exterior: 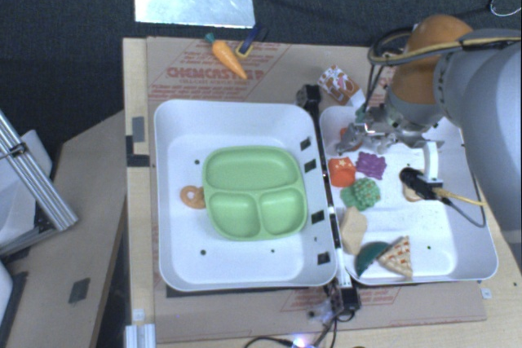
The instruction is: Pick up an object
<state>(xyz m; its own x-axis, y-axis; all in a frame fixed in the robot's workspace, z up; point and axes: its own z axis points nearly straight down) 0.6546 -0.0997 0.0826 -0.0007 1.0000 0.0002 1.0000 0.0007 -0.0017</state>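
Green divided tray [249, 191] sits in your left bin [175, 257] with a little pretzel [192, 196] beside it, nothing to do there. Your targets are in the right bin [473, 257]: orange block [342, 171], purple piece [371, 165], broccoli [361, 193], pizza slice [397, 255]. The hand [371, 133] hovers low over that bin's back corner, so I'd say you're on the approach, nothing grabbed. Next it needs to drop onto one piece. Can't tell how the hand's set, the wrist covers it.
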